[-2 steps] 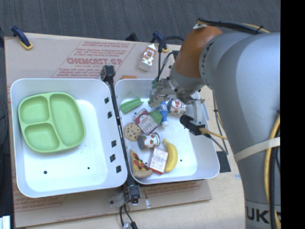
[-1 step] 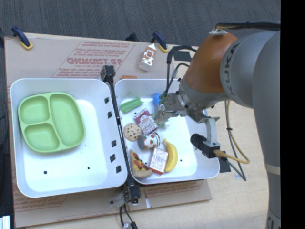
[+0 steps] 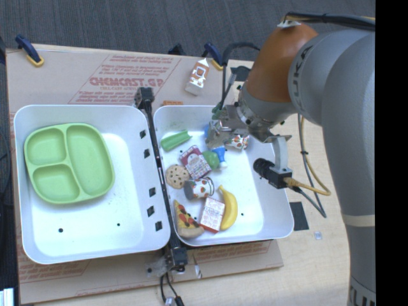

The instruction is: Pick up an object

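Partly hidden: hand (image 3: 220,127) under grey wrist, grip state unreadable | arm reaches in from right, bent down over right white bin (image 3: 275,217) | yellow plastic banana (image 3: 229,206) near bin's front

Light is even and fairly bright, coming from overhead, with no hard glare. The two white bins (image 3: 127,234) read clean but slightly washed out, and the green tray (image 3: 67,161) casts only a thin soft shadow. The arm (image 3: 319,75) throws a dim shadow toward the right bin's far corner. Focus is moderate: small toys look soft-edged, and printing on the cardboard (image 3: 127,78) is barely legible. The carpet at the top is darker and grainy.
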`<state>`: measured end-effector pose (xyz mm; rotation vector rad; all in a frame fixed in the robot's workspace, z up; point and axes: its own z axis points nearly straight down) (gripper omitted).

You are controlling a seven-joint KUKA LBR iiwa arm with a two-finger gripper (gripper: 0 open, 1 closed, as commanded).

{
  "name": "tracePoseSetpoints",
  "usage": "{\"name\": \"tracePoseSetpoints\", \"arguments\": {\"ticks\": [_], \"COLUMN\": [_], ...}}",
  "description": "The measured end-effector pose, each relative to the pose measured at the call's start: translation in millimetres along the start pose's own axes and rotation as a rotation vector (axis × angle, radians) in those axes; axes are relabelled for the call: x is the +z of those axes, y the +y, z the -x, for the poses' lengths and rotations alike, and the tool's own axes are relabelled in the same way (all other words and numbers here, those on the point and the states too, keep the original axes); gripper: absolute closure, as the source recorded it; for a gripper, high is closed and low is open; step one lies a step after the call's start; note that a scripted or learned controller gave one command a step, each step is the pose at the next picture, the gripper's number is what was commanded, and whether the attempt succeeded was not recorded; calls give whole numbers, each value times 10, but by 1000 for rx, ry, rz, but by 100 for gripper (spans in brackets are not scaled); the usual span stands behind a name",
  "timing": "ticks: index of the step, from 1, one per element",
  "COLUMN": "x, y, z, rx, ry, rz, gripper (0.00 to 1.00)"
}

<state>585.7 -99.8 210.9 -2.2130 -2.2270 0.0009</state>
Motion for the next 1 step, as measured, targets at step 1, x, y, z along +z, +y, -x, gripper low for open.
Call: {"name": "tracePoseSetpoints", "arguments": {"ticks": [1], "x": [-101], "y": [4], "z": [-6], "rx": [-4], "ry": [1], "rz": [-1], "gripper": [100]}}
